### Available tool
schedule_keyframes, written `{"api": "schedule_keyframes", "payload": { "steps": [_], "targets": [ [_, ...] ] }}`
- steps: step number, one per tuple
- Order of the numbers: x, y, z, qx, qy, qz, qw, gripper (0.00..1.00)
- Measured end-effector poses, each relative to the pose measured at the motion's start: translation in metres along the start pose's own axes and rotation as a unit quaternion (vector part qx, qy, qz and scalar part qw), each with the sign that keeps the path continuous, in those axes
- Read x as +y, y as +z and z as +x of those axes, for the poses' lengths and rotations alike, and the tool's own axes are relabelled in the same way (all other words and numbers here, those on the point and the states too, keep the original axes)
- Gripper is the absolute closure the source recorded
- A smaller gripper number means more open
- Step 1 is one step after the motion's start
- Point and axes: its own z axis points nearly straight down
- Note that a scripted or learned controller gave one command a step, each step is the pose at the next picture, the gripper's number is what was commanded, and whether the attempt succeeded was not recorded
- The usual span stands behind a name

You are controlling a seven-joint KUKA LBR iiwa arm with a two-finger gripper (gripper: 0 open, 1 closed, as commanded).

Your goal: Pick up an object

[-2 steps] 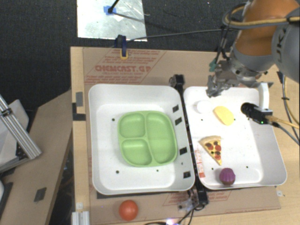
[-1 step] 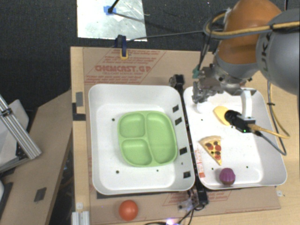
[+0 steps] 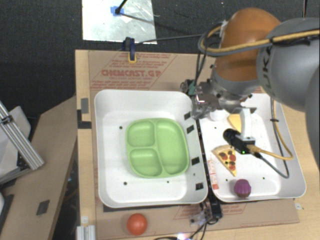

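Overhead, the grey arm (image 3: 292,69) reaches in from the right, and its gripper (image 3: 204,104) hangs low at the far inner corner of the right bin (image 3: 267,179), close to the wall that this bin shares with the left bin (image 3: 110,134). The wrist hides the gripper from above, so I cannot tell whether it is spread apart, closed, or clamped on anything. Nearest to it is a yellow wedge (image 3: 233,121), just to its right and a little toward the camera, lying flat on the bin floor. Farther toward the camera from the gripper lies a pizza slice (image 3: 226,159) with red and dark toppings, its tip pointing to the near right. Beyond the slice, near the front wall and well apart from the gripper, sits a purple ball (image 3: 242,187). To the gripper's left and toward the camera, across the shared wall, a green divided plate (image 3: 156,147) rests in the middle of the left bin. Far off on that side, outside both bins on the front edge of the bench (image 3: 150,66), sits an orange-red ball (image 3: 136,224).
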Motion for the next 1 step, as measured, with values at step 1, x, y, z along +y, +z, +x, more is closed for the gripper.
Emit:
{"api": "schedule_keyframes", "payload": {
  "steps": [1],
  "targets": [
    [-0.0181, 0.0194, 0.0382, 0.0, 0.0, 0.0, 1.0, 1.0]
  ]
}}
